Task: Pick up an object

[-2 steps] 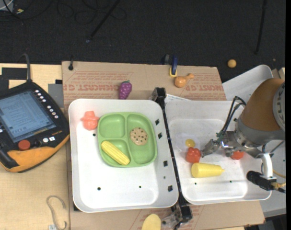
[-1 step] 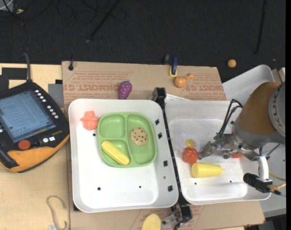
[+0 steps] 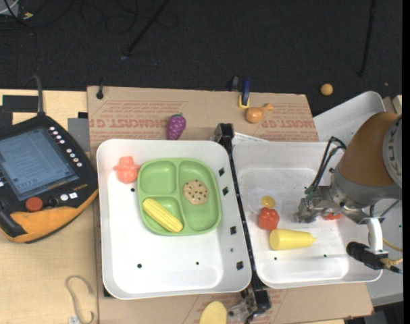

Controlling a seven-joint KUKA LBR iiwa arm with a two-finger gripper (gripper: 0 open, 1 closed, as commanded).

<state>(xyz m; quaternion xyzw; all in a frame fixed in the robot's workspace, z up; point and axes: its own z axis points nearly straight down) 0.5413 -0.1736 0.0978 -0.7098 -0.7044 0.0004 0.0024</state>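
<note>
Your claw (image 3: 311, 210) sat low inside the right-hand shallow white bin (image 3: 286, 272), by its right wall; whether its tips were apart or together you could not tell, and nothing showed gripped. Candidates lay left of the claw: a red pepper-shaped toy (image 3: 268, 218), a small yellow round piece (image 3: 267, 201) just above it, and a yellow cone (image 3: 291, 239) lying on its side below. The descent looked aimed at that loose cluster. Further left, the green divided plate (image 3: 148, 181) held a corn cob (image 3: 162, 214) and cookie (image 3: 195, 192).
</note>
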